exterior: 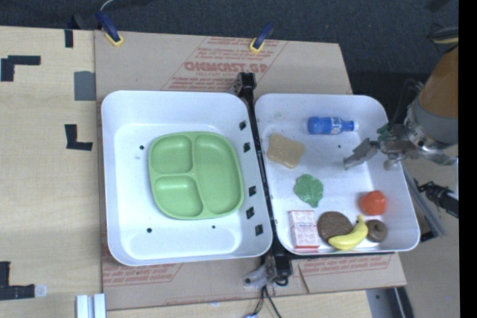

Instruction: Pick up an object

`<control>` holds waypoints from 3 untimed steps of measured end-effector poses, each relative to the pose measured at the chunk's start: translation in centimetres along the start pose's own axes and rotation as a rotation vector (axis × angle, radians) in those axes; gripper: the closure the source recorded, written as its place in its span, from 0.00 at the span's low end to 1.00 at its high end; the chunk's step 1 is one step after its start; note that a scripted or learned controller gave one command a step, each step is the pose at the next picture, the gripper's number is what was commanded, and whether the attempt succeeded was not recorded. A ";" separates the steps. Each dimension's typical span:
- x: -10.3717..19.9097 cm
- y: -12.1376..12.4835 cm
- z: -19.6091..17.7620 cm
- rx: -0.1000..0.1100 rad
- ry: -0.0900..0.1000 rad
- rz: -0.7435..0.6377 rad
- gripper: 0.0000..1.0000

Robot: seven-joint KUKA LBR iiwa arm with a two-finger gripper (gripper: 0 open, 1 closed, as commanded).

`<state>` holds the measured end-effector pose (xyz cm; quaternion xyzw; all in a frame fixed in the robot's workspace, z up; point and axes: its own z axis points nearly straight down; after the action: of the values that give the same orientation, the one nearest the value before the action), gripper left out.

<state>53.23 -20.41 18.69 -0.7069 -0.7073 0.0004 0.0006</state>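
The right bin (328, 102) holds several objects: a blue bottle (330, 125) lying on its side at the back, a tan slice of bread (286, 150), a green leafy piece (308, 189), a red tomato (373, 202), a yellow banana (350, 236), a brown patty (332, 223), a small doughnut (377, 229) and a red-and-white box (302, 228). My gripper (370, 159) hangs over the bin's right side, just right of and below the bottle and above the tomato. It is open with nothing between its fingers.
The left bin (123, 160) contains a green divided plate (196, 175). A black clamp strip (253, 160) runs between the bins. Both bins rest on a cardboard sheet (216, 63) held by yellow-and-blue clips at the back.
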 end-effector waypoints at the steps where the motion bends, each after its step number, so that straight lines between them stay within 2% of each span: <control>1: 9.6 2.1 4.5 0.001 0.001 -0.001 0.00; 2: 9.4 -2.1 10.1 -0.002 0.000 0.000 0.00; 3: 9.2 -2.0 9.0 -0.006 -0.004 0.002 1.00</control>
<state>51.24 -11.22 9.66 -0.7075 -0.7068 -0.0003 -0.0028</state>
